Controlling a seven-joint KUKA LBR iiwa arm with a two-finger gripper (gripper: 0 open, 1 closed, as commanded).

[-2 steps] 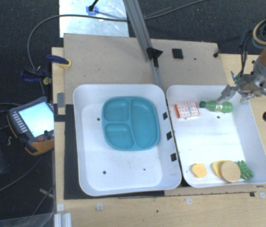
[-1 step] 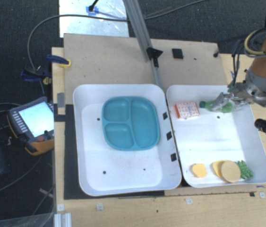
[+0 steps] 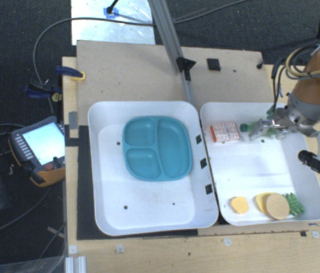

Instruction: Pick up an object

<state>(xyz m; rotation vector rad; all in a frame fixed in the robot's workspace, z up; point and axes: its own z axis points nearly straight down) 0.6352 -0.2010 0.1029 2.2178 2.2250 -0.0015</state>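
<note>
In the right bin (image 3: 262,164) a small red-and-white patterned box (image 3: 224,132) lies near the back left corner. A small green object (image 3: 244,128) sits just right of it. My gripper (image 3: 260,130) is low over the back of this bin, pointing left, its tip right beside the green object; whether it touches it I cannot tell. Along the front edge lie a yellow round piece (image 3: 239,205), a tan round piece (image 3: 276,206) and a green broccoli-like piece (image 3: 295,204).
The left bin (image 3: 108,203) holds a teal divided plate (image 3: 158,148). A grey pole (image 3: 168,30) slants across the back of the bench. A handheld pendant (image 3: 40,151) lies off the bench at the left. Black cables (image 3: 279,78) hang by the arm.
</note>
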